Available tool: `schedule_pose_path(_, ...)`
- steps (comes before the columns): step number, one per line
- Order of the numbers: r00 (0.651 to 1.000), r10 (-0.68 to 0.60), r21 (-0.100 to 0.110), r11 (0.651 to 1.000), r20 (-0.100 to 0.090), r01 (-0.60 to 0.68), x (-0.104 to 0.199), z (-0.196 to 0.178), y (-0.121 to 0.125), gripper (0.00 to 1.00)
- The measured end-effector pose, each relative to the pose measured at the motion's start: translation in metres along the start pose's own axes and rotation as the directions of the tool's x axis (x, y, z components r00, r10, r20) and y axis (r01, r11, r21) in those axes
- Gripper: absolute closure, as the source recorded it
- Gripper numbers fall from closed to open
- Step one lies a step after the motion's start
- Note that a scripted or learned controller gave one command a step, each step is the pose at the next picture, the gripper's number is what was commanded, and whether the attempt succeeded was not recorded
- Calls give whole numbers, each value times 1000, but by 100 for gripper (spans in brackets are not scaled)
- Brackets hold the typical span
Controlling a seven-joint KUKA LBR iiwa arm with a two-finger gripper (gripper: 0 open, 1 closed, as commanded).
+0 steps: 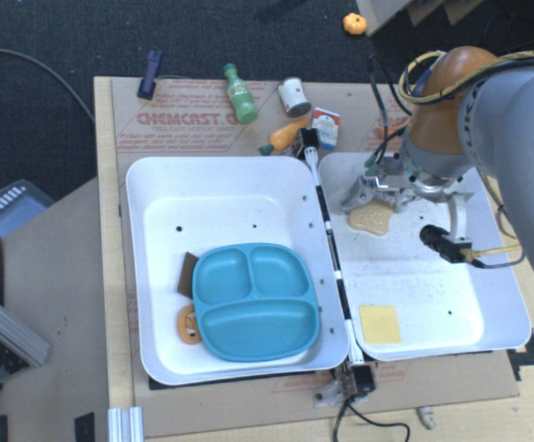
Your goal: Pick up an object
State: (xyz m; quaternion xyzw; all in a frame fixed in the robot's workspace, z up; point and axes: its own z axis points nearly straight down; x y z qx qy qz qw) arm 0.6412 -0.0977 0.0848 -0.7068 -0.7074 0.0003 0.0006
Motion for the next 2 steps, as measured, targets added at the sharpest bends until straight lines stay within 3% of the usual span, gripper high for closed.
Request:
schedule_pose_path(1,1000,0,-2,1000,0,0,0,-10,1,100)
schedule_pose_path(2,1000,0,0,1000,-1,0,50,-100,-63,100)
